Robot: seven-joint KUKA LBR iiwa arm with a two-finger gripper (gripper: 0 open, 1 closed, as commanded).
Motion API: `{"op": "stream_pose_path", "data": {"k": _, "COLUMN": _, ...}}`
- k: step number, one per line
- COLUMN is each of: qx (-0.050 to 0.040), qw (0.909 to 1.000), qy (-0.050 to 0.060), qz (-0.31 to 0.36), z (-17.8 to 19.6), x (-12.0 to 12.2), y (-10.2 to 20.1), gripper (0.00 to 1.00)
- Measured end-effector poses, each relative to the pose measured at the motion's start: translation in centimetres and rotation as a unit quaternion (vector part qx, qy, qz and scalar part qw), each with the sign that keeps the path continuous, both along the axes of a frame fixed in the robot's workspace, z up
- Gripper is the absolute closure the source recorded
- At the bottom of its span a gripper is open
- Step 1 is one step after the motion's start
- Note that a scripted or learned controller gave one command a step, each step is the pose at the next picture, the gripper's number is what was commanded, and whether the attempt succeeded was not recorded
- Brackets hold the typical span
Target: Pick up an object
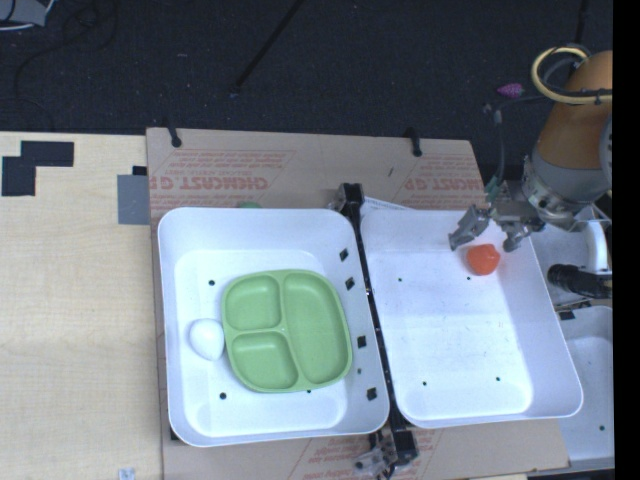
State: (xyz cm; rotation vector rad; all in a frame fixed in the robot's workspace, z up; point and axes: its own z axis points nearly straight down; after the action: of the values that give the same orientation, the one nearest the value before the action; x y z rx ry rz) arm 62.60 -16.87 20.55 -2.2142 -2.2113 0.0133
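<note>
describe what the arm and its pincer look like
The arm has an orange band above a grey metallic wrist, with a yellowish cable loop near its top. The pincer is grey metal with two short angular fingers.

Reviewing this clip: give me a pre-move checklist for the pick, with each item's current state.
1. Target present: small round orange object lies in the right white bin: ok.
2. Hand above the target's upper edge, fingers spread: ok.
3. Object between the fingers: not ok, it lies just below them.
4. Space around the target free of other items: ok.
5. Green three-compartment plate and white egg-shaped object sit apart in the left white bin: ok.
</note>
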Motion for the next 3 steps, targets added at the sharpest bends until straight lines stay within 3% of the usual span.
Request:
{"op": "stream_pose_path", "data": {"k": 1, "qx": -0.0013, "qw": 1.0000, "qy": -0.007, "qz": 0.001, "z": 0.8, "x": 0.3, "y": 0.0, "gripper": 0.00}}
{"op": "stream_pose_path", "data": {"k": 3, "qx": -0.0008, "qw": 1.0000, "qy": -0.004, "qz": 0.001, "z": -8.0, "x": -0.2, "y": -0.3, "gripper": 0.00}}
